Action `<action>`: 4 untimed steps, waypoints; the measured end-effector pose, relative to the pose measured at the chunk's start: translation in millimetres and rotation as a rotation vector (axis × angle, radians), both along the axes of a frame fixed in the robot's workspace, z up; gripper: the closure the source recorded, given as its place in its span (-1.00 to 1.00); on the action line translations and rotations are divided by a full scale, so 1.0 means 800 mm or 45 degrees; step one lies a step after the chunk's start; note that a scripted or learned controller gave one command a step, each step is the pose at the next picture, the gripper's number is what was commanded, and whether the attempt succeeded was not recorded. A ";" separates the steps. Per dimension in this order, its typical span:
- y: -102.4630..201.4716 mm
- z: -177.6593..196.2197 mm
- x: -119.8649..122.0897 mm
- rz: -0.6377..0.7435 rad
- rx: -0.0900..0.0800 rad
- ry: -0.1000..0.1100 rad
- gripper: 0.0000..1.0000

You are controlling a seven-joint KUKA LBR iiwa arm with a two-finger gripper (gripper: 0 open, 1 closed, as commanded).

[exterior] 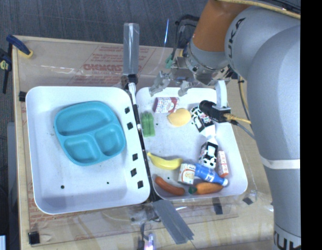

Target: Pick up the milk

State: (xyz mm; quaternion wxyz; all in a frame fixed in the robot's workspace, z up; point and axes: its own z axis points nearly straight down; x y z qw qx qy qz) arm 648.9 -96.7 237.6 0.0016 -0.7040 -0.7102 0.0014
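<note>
Hovering: two-finger metal gripper [171, 85] open, holding nothing, over right white bin's [239, 163] far edge | black-and-white cow-patterned milk carton [208, 153] near that bin's right wall | probably light, stiff, slightly slick; grip across flat sides
</note>
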 end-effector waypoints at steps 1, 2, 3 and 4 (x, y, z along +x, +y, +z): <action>-0.097 0.000 -0.056 -0.182 -0.002 0.001 -1.00; -0.134 -0.157 -0.066 -0.112 0.000 0.003 -1.00; -0.134 -0.043 -0.126 -0.126 0.000 -0.003 -1.00; -0.136 -0.082 -0.074 0.007 0.000 -0.002 -1.00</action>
